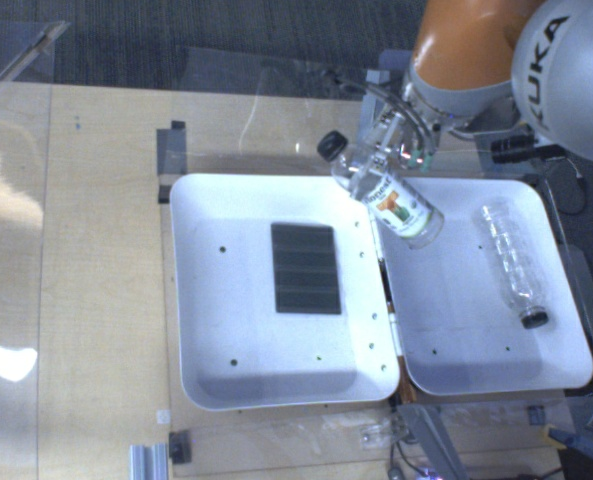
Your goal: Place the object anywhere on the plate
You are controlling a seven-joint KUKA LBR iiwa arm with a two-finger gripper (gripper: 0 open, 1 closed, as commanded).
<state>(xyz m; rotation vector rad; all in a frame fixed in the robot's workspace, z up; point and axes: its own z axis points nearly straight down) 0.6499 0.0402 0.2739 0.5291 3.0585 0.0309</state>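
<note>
A clear plastic bottle (pixel 404 211) with a black cap and a coloured label hangs tilted above the seam between the two bins, cap pointing up-left. My gripper (pixel 374 166) reaches down from the upper right and is shut on the bottle's upper body near the neck. The plate (pixel 306 268) is a dark ribbed rectangle lying flat in the middle of the left bin (pixel 206 348), down and to the left of the held bottle.
A second clear bottle (pixel 509 258) with a black cap lies along the right side of the right bin (pixel 456 368). The arm's grey body and orange band fill the upper right corner.
</note>
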